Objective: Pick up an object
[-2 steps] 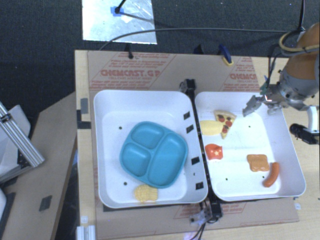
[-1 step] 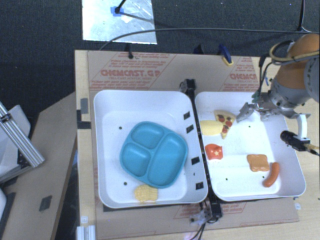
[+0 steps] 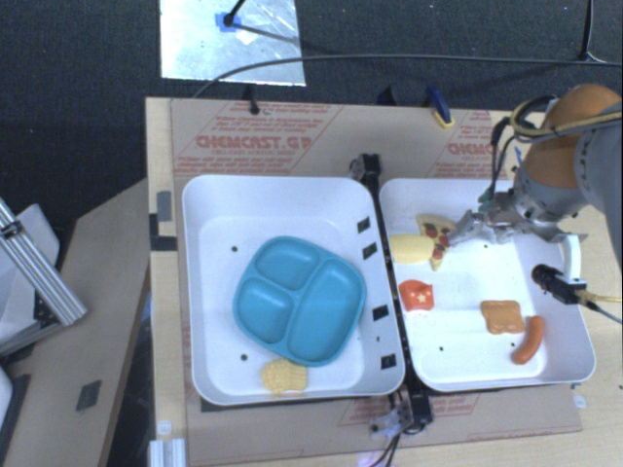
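End effector (image 3: 450,236) is observed in the camera view low in the right bin (image 3: 560,373), near its upper left corner, directly over the pizza slice (image 3: 433,228) and just above the yellow banana-like piece (image 3: 410,249). Whether anything is held cannot be told: the tips merge with the pizza slice, and their spread is not resolved. For the step in hand, a square descent onto one item alone is advised, since the pizza slice and the yellow piece lie touching and a double or glancing contact is judged likely; the bin wall close by leaves little margin. The red piece (image 3: 417,295), toast (image 3: 501,316) and sausage (image 3: 527,341) lie well apart and appear easier targets. The arm (image 3: 565,173) is seen entering from the right, wrist bent down and leftward, orange band uppermost. The left bin (image 3: 209,261) holds a blue plate (image 3: 299,300).
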Robot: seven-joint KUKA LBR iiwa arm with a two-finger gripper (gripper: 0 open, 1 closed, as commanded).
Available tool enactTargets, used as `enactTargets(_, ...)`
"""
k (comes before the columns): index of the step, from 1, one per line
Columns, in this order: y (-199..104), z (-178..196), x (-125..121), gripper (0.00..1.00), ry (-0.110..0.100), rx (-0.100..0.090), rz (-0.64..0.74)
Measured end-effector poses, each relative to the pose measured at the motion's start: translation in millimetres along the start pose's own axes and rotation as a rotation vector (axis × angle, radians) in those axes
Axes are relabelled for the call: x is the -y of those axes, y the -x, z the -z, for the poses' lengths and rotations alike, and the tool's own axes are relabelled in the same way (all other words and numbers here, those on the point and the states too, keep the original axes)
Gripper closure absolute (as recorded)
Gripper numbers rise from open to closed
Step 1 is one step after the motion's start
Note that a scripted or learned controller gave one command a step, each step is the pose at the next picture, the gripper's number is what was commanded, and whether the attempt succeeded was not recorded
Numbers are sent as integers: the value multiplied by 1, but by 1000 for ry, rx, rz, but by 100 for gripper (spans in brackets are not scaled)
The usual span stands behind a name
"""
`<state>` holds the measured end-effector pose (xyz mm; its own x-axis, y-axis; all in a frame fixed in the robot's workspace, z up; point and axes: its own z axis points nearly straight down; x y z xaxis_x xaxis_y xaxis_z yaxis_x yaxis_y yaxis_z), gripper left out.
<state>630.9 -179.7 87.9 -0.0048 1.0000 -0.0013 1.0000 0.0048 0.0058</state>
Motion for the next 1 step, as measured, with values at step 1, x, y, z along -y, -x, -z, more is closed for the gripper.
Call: enactTargets(1,0,10,0,100,1,1,3)
